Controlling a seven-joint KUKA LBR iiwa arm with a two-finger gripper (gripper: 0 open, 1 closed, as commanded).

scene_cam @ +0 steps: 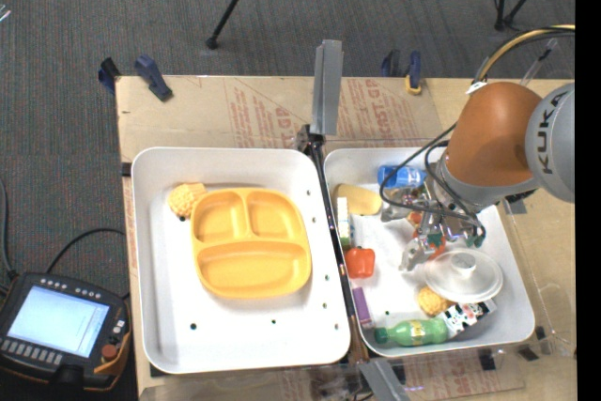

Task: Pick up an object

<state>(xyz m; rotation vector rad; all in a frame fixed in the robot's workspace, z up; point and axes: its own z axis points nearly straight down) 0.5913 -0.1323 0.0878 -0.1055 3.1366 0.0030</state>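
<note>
Gripper (420, 251) is hanging low over the right bin (522, 296), just left of a clear round lid (464, 274); whether its fingers are parted or holding anything, I cannot tell. Red pepper (360, 262), green bottle (413, 332) and blue bottle (401, 176) are lying around it. Yellow divided plate (251, 241) is sitting in the left bin (155, 296).

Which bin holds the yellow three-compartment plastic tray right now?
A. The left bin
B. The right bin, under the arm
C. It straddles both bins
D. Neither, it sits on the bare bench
A: the yellow three-compartment plastic tray lies flat inside the left white bin, beside a small yellow corn-like toy, while the arm works over the right white bin.
</note>
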